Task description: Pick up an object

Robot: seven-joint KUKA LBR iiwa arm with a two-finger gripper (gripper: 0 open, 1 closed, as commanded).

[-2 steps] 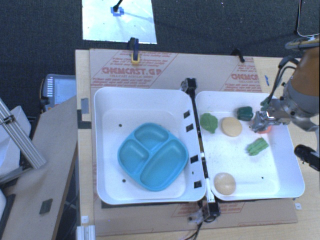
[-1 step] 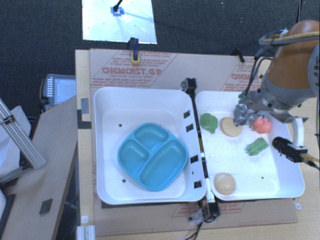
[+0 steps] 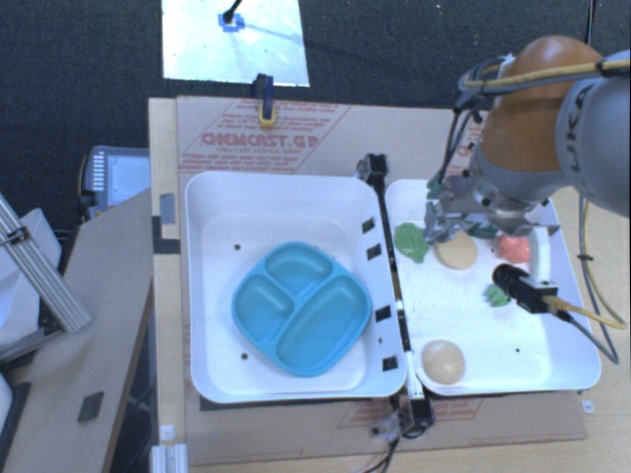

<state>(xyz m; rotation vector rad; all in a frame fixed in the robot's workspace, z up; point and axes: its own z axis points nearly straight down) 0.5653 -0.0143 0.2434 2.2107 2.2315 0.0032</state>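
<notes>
At 7 o'clock in the right bin (image 3: 552, 348), nearest the camera: one round tan ball (image 3: 443, 361), lying alone on the white floor, just inside the near rim and close to the divider between the bins.

Left bin (image 3: 217, 215): one blue divided plate (image 3: 301, 306) with three compartments, lying flat and turned at an angle. It sits toward 5 o'clock of that bin's floor, with nothing on it.

Right bin, centre toward 3 o'clock: one small green piece (image 3: 499, 297), well apart from the tan ball.

Right bin, 11 to 12 o'clock, a cluster of three:
- one flat beige disc (image 3: 457, 253), in the middle of the cluster;
- one green leafy piece (image 3: 412, 241) at the disc's 9 o'clock, just beside it and near the divider;
- one pink piece (image 3: 516, 248) at the disc's 3 o'clock, partly hidden under the wrist.

Gripper (image 3: 446, 223): over the far end of the right bin, directly above the gap between the green leafy piece and the beige disc. Whether it is open or closed cannot be told, and nothing is visibly held. The grey arm (image 3: 537, 116) with its orange band enters from 2 o'clock.

Beyond both bins, at 12 o'clock: a cardboard sheet (image 3: 266, 138) with red print, a yellow clamp (image 3: 267, 118) on its far edge, then a shiny square sheet (image 3: 232, 28) on the dark floor.
</notes>
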